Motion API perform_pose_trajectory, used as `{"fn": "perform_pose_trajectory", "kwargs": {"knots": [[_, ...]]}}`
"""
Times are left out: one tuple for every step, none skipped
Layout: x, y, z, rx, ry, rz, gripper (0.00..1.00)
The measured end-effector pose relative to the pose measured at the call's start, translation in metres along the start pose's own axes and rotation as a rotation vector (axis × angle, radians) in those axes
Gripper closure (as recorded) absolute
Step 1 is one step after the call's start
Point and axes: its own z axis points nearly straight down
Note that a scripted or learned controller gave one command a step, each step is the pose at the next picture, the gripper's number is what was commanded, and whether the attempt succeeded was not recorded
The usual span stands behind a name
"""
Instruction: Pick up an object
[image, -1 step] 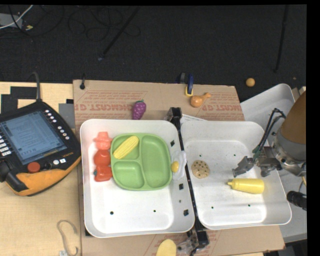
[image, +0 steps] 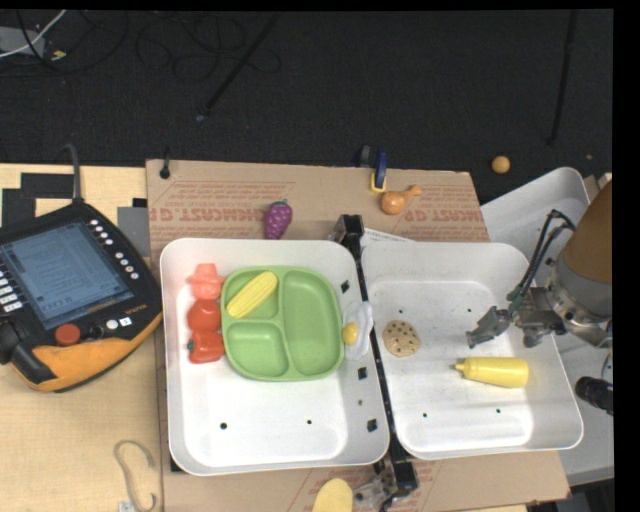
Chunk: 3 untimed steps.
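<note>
My gripper (image: 508, 336) hangs over the right bin (image: 545, 425), near its right side, and looks open with nothing between its fingers. A yellow mustard bottle (image: 495, 372) lies on its side just below the gripper, apart from it. A round speckled cookie (image: 401, 338) rests on the bin floor to the gripper's left. In the left bin (image: 260, 430) a green divided plate (image: 300, 330) carries a yellow corn cob (image: 250, 293). A red and pink toy (image: 205, 315) lies beside the plate's left edge.
A small yellow piece (image: 350, 334) sits at the divider between the bins. A purple grape bunch (image: 278, 218) and an orange gourd (image: 397, 199) lie on the cardboard behind the bins. A control pendant (image: 70, 290) lies at the left, and a yellow object (image: 333, 494) at the front edge.
</note>
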Motion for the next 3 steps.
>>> {"fn": "perform_pose_trajectory", "kwargs": {"knots": [[0.008, 0.002, 0.045, 0.006, 0.002, -0.003, 0.00], [0.014, 0.002, 0.088, 0.002, 0.001, -0.003, 0.00], [0.016, 0.002, 0.108, 0.003, 0.002, 0.000, 0.00]]}}
